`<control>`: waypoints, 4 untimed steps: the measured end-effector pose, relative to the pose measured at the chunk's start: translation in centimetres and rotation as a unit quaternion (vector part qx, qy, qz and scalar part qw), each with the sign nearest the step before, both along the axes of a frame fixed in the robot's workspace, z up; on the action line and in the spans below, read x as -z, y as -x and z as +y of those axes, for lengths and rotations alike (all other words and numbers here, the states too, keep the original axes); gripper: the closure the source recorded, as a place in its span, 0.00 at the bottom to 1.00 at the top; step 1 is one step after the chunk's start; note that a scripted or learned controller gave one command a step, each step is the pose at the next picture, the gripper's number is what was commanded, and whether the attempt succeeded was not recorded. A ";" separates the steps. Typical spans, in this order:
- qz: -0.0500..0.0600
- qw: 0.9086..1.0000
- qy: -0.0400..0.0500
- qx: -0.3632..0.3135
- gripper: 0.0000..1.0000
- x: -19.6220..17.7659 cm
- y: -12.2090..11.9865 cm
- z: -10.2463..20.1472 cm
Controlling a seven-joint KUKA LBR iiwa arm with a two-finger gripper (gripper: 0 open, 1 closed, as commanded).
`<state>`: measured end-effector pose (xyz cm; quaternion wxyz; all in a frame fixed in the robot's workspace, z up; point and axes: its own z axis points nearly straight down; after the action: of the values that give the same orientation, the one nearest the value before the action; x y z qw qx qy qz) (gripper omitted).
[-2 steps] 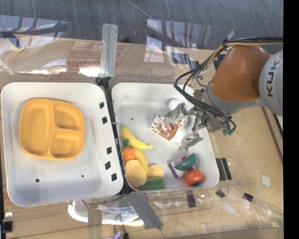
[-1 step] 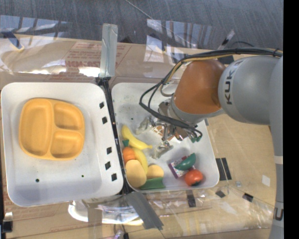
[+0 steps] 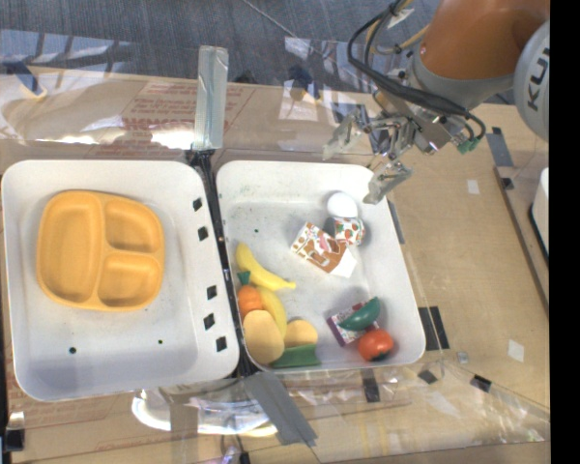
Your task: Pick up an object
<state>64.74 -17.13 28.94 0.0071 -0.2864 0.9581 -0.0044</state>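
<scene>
Gripper: I see the gripper (image 3: 391, 167) above the right bin's (image 3: 271, 187) far right rim; whether its jaws are apart or together I cannot tell.
Nearest object: a small patterned cup (image 3: 345, 217) on its side, just below the gripper.
Neighbours: a printed carton (image 3: 321, 247), yellow bananas (image 3: 261, 276), a glossy tomato (image 3: 375, 344).
Left bin (image 3: 19, 259): an orange divided plate (image 3: 99, 249).

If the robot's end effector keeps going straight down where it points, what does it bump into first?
Probably the small white cup with a patterned band, just below the end effector in the right white bin; depth is unclear.
</scene>
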 end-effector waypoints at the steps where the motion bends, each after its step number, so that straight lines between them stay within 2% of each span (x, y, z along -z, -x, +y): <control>1: 0.010 0.999 -0.003 0.031 0.00 7.1 8.4 -2.3; 2: 0.007 0.999 -0.002 -0.047 0.00 19.8 8.0 -3.6; 3: 0.005 0.999 -0.002 -0.050 1.00 18.6 7.8 -3.3; 4: 0.002 1.000 -0.001 -0.020 1.00 10.6 1.7 -0.5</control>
<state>63.02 -17.60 18.32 0.0051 -0.3053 0.9523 -0.0026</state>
